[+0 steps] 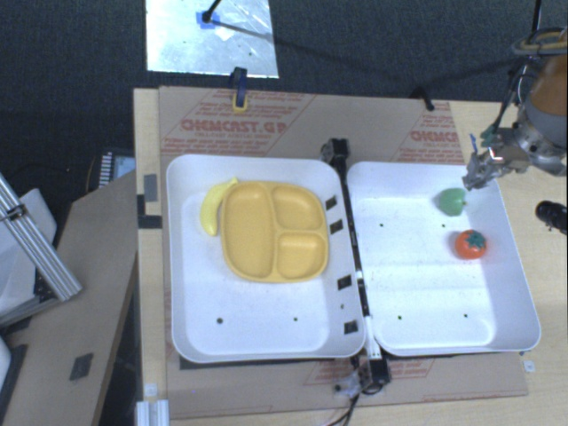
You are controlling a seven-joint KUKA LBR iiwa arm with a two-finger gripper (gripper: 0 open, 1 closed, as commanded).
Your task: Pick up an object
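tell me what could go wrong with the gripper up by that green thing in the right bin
1. The gripper sits at the upper right edge of the small round green object, not centred over it, so a descent could clip it and roll it away.
2. The green object lies close to the back wall of the shallow white right bin; the fingers might strike the rim.
3. The round orange-red tomato-like object sits nearby and could be knocked if the green one rolls.

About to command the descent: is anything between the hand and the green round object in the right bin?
Nothing visible. The hand sits just above and right of the small green round object, with bare white bin floor around it. The orange tomato-like ball lies apart, nearer the camera.
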